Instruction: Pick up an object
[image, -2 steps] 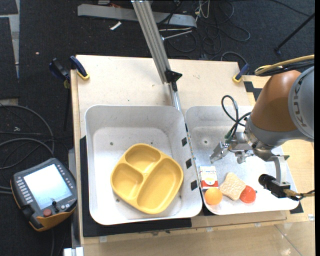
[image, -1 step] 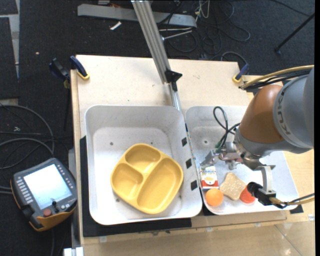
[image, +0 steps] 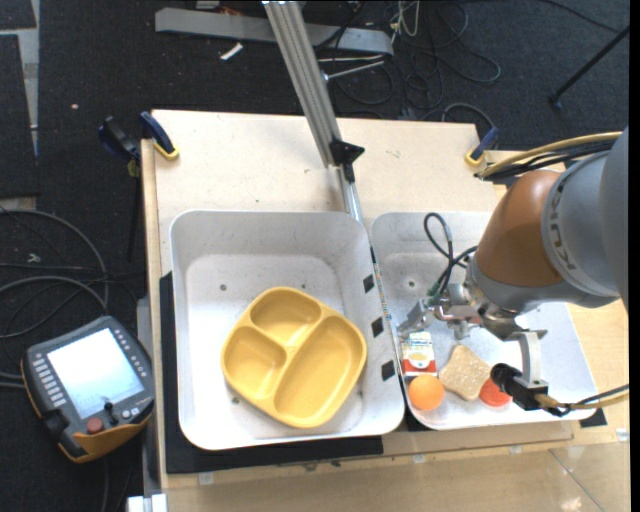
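Bench left to right: we first see a grey teach pendant with an orange rim (image: 88, 385) lying on the dark floor beside the wooden bench (image: 250, 150). On the bench, the left white shallow bin (image: 190, 250) holds a yellow plastic plate with three compartments (image: 293, 355), sitting flat toward the bin's near side. The right white shallow bin (image: 400, 245) holds a cluster along its near edge — a small carton with a red-and-white label (image: 417, 353), an orange ball-shaped fruit (image: 427, 393) just below it, a tan bread-like slice (image: 466, 372) beside both, and a red round object (image: 491, 394) partly hidden at the far right. The grey arm with its orange band (image: 525, 240) reaches over this bin, and the gripper (image: 455, 312) hangs just above the carton and the slice. We cannot tell how its jaws stand — the wrist hides them — and nothing is seen held.
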